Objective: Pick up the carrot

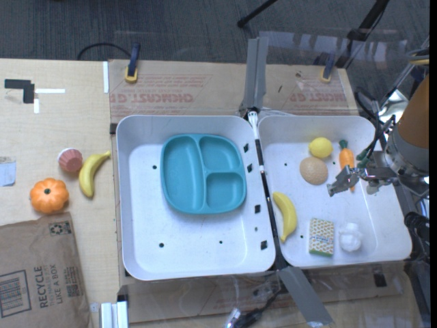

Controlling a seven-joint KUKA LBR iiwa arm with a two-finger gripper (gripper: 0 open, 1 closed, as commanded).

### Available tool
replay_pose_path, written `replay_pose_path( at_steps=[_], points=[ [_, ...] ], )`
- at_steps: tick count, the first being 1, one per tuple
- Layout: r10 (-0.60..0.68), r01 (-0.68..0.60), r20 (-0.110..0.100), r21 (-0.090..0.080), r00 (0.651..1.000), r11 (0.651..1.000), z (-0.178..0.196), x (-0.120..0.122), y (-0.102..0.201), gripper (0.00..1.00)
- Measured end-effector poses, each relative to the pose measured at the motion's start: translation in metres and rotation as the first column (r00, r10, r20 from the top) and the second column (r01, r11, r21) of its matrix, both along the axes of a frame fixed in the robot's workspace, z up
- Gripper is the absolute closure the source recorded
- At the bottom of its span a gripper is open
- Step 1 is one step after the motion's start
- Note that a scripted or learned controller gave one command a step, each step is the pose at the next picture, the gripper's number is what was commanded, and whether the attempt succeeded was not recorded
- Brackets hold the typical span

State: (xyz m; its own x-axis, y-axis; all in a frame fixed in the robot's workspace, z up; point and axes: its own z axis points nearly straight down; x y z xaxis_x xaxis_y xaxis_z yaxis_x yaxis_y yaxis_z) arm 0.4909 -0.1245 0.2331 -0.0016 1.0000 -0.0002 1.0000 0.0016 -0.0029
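camera view | gripper (347, 180) just beside carrot (347, 158) | bag (37, 272) txt "RECYCLE"

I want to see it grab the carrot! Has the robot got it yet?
Not yet. The gripper has reached the right bin and sits right at the carrot, which lies on the bin floor beside the lemon. Grabbing and lifting are left.
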Motion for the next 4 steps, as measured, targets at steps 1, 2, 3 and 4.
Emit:
replay_pose_path(
  at_steps=[1, 2, 3, 4],
  points=[
    [-0.065, 0.065, 0.001, -0.001, 0.998, 0.998, 0.006, 0.037, -0.066, 0.00],
    [-0.048, 0.048, 0.001, -0.001, 0.999, 0.999, -0.106, 0.122, -0.082, 0.00],
    [0.118, -0.118, 0.002, 0.001, 0.993, 0.993, -0.141, 0.122, -0.089, 0.00],
    [0.117, -0.117, 0.004, -0.001, 0.993, 0.993, -0.131, 0.122, -0.090, 1.00]
  ],
)
